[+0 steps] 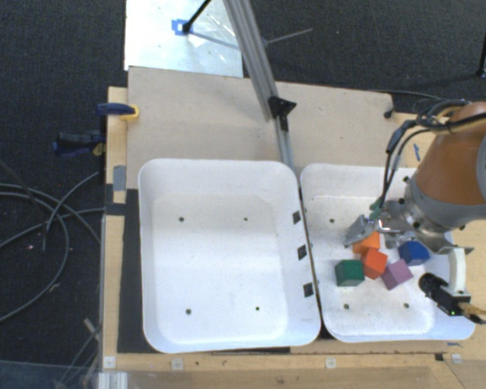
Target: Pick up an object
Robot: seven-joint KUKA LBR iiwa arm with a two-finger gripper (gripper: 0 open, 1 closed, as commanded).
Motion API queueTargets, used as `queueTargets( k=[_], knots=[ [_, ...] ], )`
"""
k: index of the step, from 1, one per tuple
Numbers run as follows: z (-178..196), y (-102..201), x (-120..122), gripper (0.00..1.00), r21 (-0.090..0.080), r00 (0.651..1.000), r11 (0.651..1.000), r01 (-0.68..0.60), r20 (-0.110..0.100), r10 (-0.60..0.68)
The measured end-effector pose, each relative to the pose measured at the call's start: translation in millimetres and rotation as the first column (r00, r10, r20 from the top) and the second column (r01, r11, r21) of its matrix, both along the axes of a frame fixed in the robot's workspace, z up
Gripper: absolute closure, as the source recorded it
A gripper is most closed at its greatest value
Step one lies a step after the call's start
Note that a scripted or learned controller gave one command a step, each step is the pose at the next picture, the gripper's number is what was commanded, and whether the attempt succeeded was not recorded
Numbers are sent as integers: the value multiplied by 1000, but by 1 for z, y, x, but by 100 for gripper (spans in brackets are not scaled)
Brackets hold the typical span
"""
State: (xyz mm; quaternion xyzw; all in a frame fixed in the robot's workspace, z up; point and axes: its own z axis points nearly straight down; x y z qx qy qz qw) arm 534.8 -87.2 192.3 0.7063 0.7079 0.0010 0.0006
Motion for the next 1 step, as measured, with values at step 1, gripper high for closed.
queueTargets(
  k=[1],
  knots=[
    [-17,-8,-7,0,-1,1000,1000,1,-2,-1]
  ],
)
